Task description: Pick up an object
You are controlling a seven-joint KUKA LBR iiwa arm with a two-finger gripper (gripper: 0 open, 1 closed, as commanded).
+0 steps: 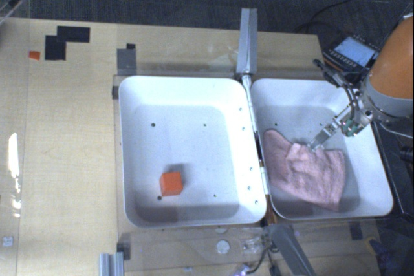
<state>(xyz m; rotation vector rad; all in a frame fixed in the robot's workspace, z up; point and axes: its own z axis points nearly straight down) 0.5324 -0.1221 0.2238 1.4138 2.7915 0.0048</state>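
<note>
Bench: a pale wooden bench [65, 158] under a dark floor, bearing two shallow white bins side by side with a grey metal post [247, 42] rising where they meet.
Left bin: the left bin [187, 100] holds one small orange block [171, 183] near its front left corner, lying loose and well apart from the arm.
Right bin: the right bin [291, 100] holds a pink cloth [304, 171], crumpled and spread over the front half of the floor, one edge near the wall shared with the other bin.
Arm: the grey arm with its orange band [394, 64] leans in over the right bin's far right corner, slanted down toward the cloth, probably so the tip meets a raised fold.
Gripper: the gripper [315, 144] has its tip down at the cloth's upper edge, seemingly touching the fabric there.
Opening: the tip looks narrow, but whether the gap is closed cannot be told at this size.
Hold: no fabric is seen lifted or pinched, so a grasp cannot be claimed.
Likely target: the cloth, judging by where the tip sits; the block lies untouched.
</note>
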